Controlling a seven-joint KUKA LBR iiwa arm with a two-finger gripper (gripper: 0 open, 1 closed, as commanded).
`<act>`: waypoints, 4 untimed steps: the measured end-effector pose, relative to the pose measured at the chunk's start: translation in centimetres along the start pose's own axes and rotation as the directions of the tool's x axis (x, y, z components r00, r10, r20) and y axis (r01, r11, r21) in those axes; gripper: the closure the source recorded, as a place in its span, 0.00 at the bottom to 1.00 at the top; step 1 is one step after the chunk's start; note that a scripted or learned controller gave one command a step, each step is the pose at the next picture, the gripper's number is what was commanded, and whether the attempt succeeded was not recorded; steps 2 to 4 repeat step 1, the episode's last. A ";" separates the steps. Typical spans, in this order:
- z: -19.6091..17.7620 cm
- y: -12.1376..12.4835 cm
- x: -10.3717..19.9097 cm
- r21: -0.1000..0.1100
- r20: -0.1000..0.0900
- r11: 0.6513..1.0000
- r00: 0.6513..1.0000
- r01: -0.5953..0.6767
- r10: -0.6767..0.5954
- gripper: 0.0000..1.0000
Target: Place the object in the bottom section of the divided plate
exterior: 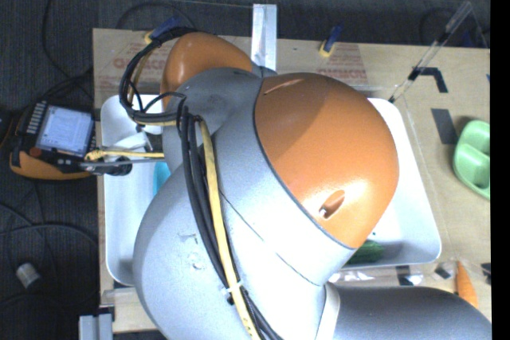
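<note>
The arm's big grey and orange body [319,163] hangs close under the camera and covers most of both white bins. Whatever lies beneath it is hidden. A strip of the left bin [119,227] shows at the left, with a sliver of something light blue [162,171] at the arm's edge. The right bin's rim [422,227] shows at the right. A small dark green thing [368,252] peeks out from under the arm at that bin's near side.
A yellow-handled tool [127,156] lies across the left bin's left rim. A light green object [475,155] sits on the bench at the far right. An orange handheld device [56,139] lies on the floor at the left. Black cables [139,84] loop over the arm.
</note>
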State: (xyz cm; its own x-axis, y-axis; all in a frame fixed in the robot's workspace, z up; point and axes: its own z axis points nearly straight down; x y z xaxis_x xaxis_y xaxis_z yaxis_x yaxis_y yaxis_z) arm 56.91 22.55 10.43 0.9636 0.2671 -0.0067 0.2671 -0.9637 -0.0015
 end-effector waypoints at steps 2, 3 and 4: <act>0.4 2.4 3.9 0.023 0.006 0.956 0.956 0.292 -0.292 0.00; 0.4 2.4 3.9 0.023 0.006 0.956 0.956 0.292 -0.292 0.00; 0.4 2.4 3.9 0.023 0.006 0.956 0.956 0.292 -0.292 0.00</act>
